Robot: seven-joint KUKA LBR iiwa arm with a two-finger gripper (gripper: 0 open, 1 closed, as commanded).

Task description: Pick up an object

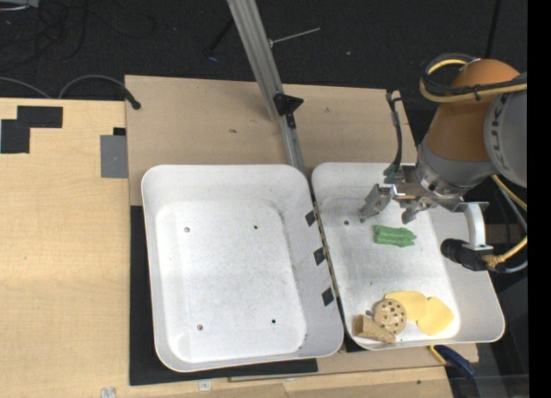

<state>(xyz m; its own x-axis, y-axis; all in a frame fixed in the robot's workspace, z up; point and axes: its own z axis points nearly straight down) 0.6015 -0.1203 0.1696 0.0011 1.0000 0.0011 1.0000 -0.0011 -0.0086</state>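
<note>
Nearest the camera, at the front edge of the right bin (340,194), a small cluster lies together: a tan wedge-shaped piece (372,328) at the front left corner, a round brown cookie-like disc with dark dots (390,312) touching it, and two pale yellow flat pieces (424,311) overlapping each other just to the disc's right. Farther back, near the middle of the same bin, a small green object (393,235) lies flat on the white floor, apart from the cluster. The gripper (394,206) hangs just behind the green object, toward the bin's back edge, with its two fingers spread apart and nothing between them; it does not touch the green object. The grey arm with its orange band (465,121) comes in over the bin's right edge. The left bin (164,185) sits beside it, their inner walls touching.
</note>
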